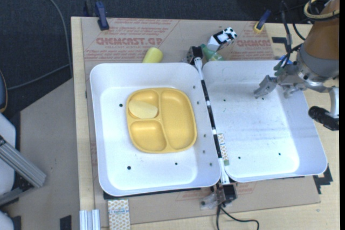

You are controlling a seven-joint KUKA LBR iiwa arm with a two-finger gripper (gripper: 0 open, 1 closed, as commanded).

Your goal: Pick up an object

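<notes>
Evidently the claw (272,85) is hovering over the right white plastic bin (302,164) near its one o'clock corner, fingers spread and gripping nothing. Nothing is being lifted yet. Toward nine o'clock, well apart, a pale yellow disc (143,110) is lying in a yellow three-compartment plastic plate (180,121) inside the left white bin (108,116); reaching and grasping remain.

The yellow divided plate (161,119) looks like smooth, slightly glossy plastic. Both white bins (108,116) appear matt plastic (the right one scuffed and speckled). The bench board (129,35) resembles printed cardboard.
</notes>
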